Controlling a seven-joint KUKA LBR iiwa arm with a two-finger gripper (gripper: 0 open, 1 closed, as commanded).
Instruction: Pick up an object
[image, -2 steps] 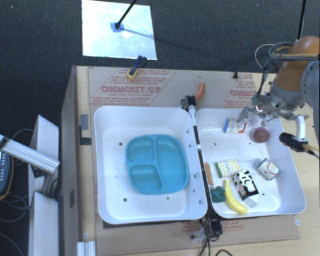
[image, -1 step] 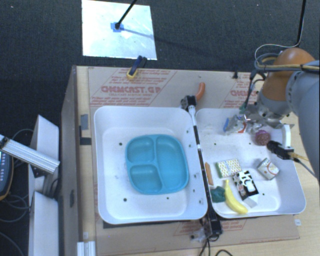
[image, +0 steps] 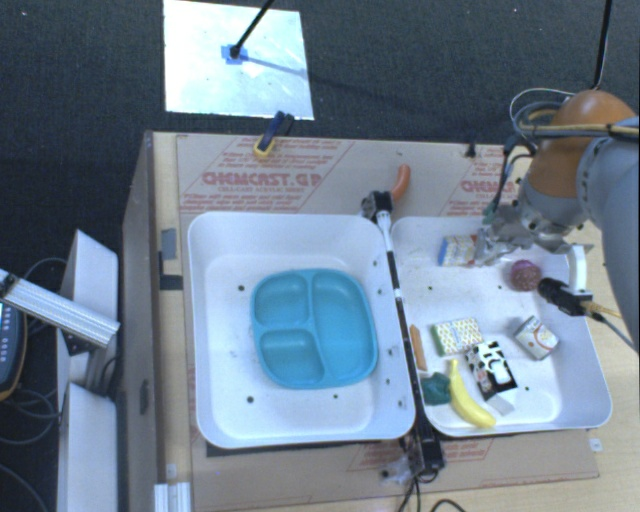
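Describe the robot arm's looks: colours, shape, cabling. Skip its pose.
The arm is a rounded grey body entering from the right, with a glossy orange band capping the joint above the wrist. Thin dark cables loop beside that band. Below it sits a grey metal gripper assembly over the right bin; a white curved piece and a black fitting hang nearby.

Grey arm (image: 610, 175), orange band (image: 590, 110), black cables along it

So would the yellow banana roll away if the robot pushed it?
Probably not far. The banana is long and curved and lies flat in the right bin, so it would likelier slide or spin. It looks like a toy, so probably light and stiff.
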